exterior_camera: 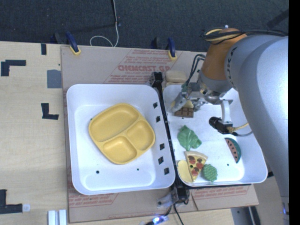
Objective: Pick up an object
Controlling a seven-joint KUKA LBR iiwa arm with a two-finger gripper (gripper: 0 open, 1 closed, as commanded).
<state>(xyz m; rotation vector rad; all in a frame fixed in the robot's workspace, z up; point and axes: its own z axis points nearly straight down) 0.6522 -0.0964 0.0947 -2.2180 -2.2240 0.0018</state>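
From the camera view: finds the gripper point(185, 101) low in the right bin point(253, 168), near its far left corner, right over a brown block point(184, 112); cannot tell how far open, nor whether gripping anything. Probably aiming for that block, close by the bin's left edge. Could go wrong here: might close beside the block and nudge it toward the wall, or catch only a corner and drop it on lifting. Toward the near edge, well apart from the gripper: green leaf point(188, 137), pizza slice point(195, 162), bumpy green piece point(210, 173); at the right edge, watermelon slice point(233, 150). In the left bin point(84, 125), yellow divided plate point(122, 132). Hard to make out: block's far side, covered by the gripper; yellow piece point(182, 169) half under the pizza slice.
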